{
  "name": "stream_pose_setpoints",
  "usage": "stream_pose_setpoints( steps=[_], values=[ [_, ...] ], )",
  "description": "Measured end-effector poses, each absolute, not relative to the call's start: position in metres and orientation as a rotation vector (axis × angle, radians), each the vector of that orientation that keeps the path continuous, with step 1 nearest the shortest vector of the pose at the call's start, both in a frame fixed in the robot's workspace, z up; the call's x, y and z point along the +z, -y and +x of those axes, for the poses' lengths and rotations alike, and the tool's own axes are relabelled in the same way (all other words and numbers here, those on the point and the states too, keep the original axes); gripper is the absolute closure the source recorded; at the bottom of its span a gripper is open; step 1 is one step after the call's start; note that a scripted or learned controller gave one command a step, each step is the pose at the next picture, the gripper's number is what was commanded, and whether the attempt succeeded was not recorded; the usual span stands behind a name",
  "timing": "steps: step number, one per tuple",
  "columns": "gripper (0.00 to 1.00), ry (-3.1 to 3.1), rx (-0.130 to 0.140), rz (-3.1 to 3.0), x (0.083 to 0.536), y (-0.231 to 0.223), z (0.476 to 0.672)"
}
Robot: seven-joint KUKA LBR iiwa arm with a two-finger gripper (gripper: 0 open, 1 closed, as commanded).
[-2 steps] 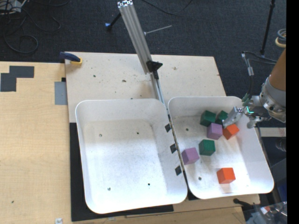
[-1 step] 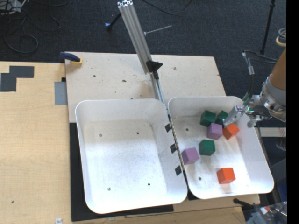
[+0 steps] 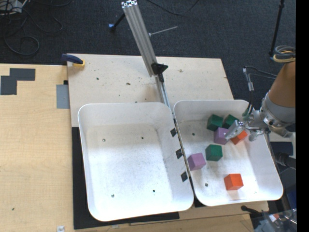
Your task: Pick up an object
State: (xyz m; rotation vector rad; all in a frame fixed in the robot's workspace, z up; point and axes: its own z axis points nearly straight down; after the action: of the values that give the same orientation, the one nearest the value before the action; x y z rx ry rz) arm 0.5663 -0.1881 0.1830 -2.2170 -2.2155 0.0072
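Several small blocks lie in the right bin (image 3: 270,178): two dark green ones (image 3: 215,122) (image 3: 231,120) at the back, a purple one (image 3: 220,136), a third green one (image 3: 213,152), another purple one (image 3: 196,161) by the left wall and an orange one (image 3: 233,181) towards the front. My gripper (image 3: 239,130) reaches in from the right and sits low over the back right of this bin. A red-orange block (image 3: 239,138) lies just under and in front of it, partly covered by the metal. The purple block touches the gripper's left side.
The left bin (image 3: 96,129) stands beside the right one, with black clips (image 3: 178,152) along the shared wall. A slanted aluminium post (image 3: 142,37) rises behind the bins. The arm (image 3: 282,98) stands at the right edge. A wooden bench top (image 3: 29,139) lies to the left.
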Motion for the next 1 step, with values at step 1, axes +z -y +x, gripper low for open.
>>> stream_pose_setpoints(
  steps=[1],
  values=[
    [0.0, 2.218, -0.005, -2.223, 0.1234, 0.188, 0.5662]
  ],
)
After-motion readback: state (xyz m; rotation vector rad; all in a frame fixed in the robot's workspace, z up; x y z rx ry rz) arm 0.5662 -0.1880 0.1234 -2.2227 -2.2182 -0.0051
